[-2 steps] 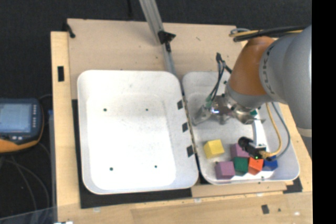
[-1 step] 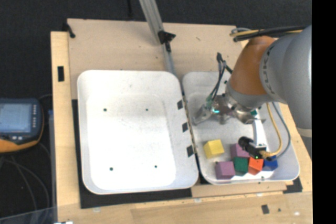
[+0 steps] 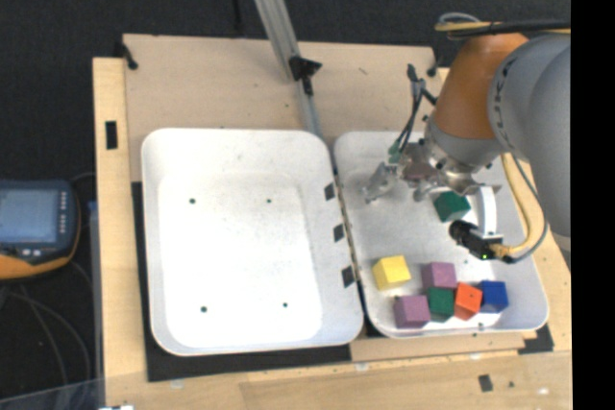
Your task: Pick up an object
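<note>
**Green block lies under the wrist, at a tilt to the bin wall**

Green block sits in the right bin, just below the grey wrist and partly covered by it from above. Its visible face is dark green, matte and four-sided, a little wider than it is tall. The long axis runs roughly across the picture, tipped slightly down to the right, so the block stands skewed to the right bin's walls rather than square with them. Whether it rests on the floor of the right bin or hangs from the arm cannot be told.

The gripper reaches out leftward from the wrist, up and to the left of the green block and apart from it. Thin metal parts show there over bare white floor, but they are too small and blurred to tell how wide the claw stands, or whether anything is in it.

Down from the green block, along the near wall of the right bin, the other pieces crowd together. A yellow cube lies down and to the left, by itself. Further right come two purple blocks, the second purple one nearest the wall, with another green cube touching them, an orange cube beside that, and a blue cube at the end of the row.

The left bin lies well to the left of the green block, its rim touching the right bin's rim.
</note>
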